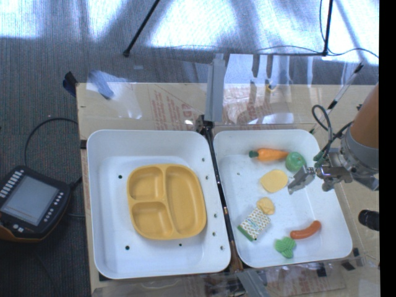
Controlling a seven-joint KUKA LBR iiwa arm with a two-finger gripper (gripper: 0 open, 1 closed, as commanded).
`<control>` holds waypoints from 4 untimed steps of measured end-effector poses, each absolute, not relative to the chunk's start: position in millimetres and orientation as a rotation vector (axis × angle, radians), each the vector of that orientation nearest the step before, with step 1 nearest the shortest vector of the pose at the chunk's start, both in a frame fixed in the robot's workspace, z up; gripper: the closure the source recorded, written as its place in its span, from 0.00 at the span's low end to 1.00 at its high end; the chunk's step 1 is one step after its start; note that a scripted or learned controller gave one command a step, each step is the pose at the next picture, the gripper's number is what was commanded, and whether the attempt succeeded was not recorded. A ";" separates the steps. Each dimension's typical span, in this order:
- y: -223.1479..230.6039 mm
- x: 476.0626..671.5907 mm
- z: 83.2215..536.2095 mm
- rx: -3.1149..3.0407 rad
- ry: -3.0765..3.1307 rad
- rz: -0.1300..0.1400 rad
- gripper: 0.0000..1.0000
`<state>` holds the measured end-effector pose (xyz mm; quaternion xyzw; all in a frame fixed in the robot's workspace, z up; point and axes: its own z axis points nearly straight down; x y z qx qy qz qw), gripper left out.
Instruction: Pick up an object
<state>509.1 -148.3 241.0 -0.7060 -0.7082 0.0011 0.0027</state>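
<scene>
The right bin (247, 142) holds several toy foods. An orange carrot (269, 154) lies at the back, with a round green piece (295, 161) beside it. A flat yellow slice (273, 180) sits in the middle, and a smaller yellow piece (266, 205) lies just in front of it. Nearer the front are a green-and-white patterned packet (254, 223), a red sausage (305, 229) and a green broccoli (285, 247). My gripper (314, 182) hovers over the bin's right side, just right of the yellow slice. It is open, with nothing between its fingers.
The left bin (108, 166) holds a yellow three-compartment tray (166, 201). A teach pendant (31, 203) lies on the floor at the far left. A metal post (215, 91) stands behind the bins, and cables hang by the arm at right.
</scene>
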 end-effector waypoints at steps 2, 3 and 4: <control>-89.5 474.6 86.5 -2.234 -2.201 0.003 0.00; -90.2 473.0 94.0 -2.236 -2.192 0.008 1.00; -90.4 472.9 93.7 -2.236 -2.191 0.008 0.00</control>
